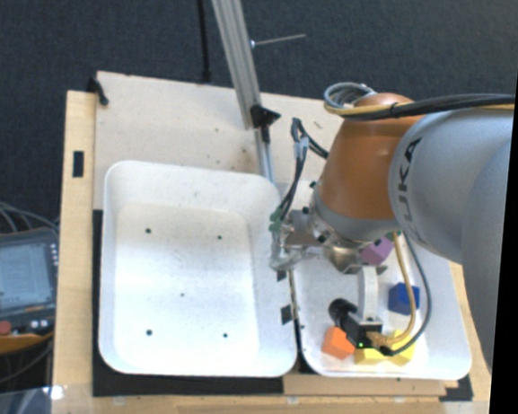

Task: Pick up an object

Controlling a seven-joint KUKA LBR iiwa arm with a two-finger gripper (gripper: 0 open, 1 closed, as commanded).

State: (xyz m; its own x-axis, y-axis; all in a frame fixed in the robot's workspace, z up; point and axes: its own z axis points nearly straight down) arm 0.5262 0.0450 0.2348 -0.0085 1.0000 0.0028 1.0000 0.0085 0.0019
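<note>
My grey and orange arm hangs over the right bin (449, 349) and covers much of it. The gripper (349, 259) sits low under the wrist, over the bin's upper left part, mostly hidden by the arm. A purple object (380, 250) peeks out just right of the gripper. To the right lies a blue block (401, 298). An orange object (337, 343) and a yellow object (397, 354) lie near the bin's front rim. I see nothing between the fingers.
The left bin (186, 267) lies beside the right one, their rims touching near the centre. A slanted aluminium post (241, 56) rises behind the bins. A teach pendant (13, 284) sits off the bench at the left.
</note>
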